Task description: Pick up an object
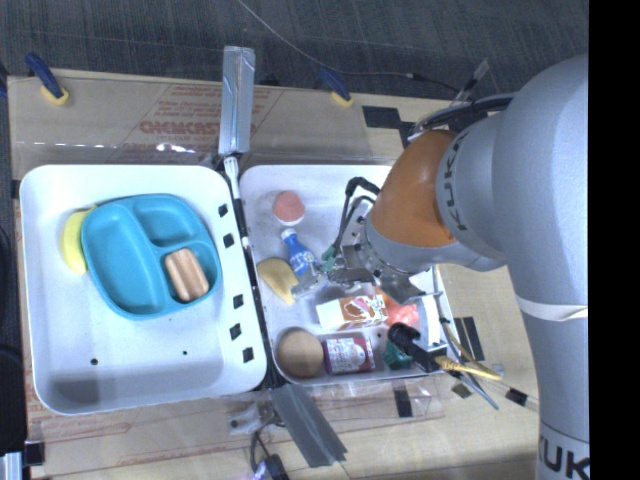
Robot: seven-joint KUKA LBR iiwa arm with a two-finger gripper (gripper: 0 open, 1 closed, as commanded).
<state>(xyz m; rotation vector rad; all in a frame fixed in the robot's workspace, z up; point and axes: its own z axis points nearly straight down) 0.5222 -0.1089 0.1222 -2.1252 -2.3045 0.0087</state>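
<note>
My gripper (335,264) hangs low in the right bin (320,180), under the orange wrist band. It is just right of a small blue and white bottle (297,252) and a yellow banana-like piece (275,278). A white and orange packet (356,310) lies directly below it. Nothing is visibly held. A pink round object (288,206) sits towards the back of the bin. Along the front lie a brown ball (296,354), a red can (348,353) on its side and a dark green item (402,354).
The left bin (60,368) holds a blue divided plate (140,258) bearing a brown roll (186,274), with a yellow object (72,240) at its left edge. A brush (470,370) lies over the right bin's front right corner. The arm covers that bin's right side.
</note>
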